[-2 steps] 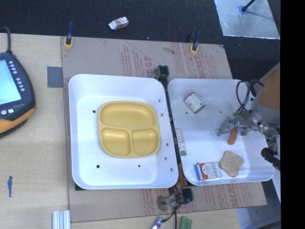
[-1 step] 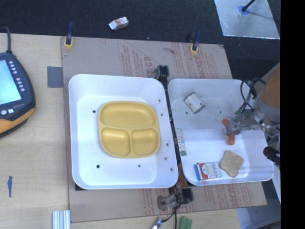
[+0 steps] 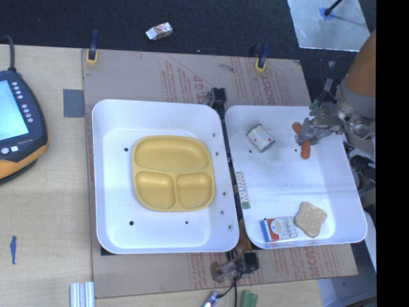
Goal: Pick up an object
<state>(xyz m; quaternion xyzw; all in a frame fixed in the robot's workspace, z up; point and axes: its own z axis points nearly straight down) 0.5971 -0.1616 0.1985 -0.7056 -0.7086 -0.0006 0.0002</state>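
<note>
Here the wooden bench [image 3: 45,216] carries a brown cardboard sheet [image 3: 185,82], and on that sit two shallow white bins side by side. The left bin [image 3: 112,171] holds a yellow divided plate [image 3: 172,171] with three compartments, lying flat near its middle. The right bin [image 3: 287,184] holds the smaller things: a small grey-white block [image 3: 260,137] toward its far left part, a tan sponge-like piece [image 3: 310,219] near the front edge, and a little red, white and blue carton [image 3: 278,229] just beside it on the left. A narrow printed packet [image 3: 241,189] lies along the seam between the two bins. The arm [image 3: 361,75] comes in from the right and is largely cut off by the frame, so only its orange band and grey wrist show. The gripper [image 3: 310,132] hangs over the far right part of the right bin, and an orange-red sausage-shaped object [image 3: 304,144] sits right at its tip; the metal parts overlap it, and whether the fingers clasp it or merely stand over it cannot be made out. At the left edge a grey and orange handheld pendant [image 3: 16,130] is partly cropped. Two yellow-tipped clamps [image 3: 92,53] pin the cardboard at the far side, and a crumpled wrapper [image 3: 159,31] lies on the dark floor beyond.
</note>
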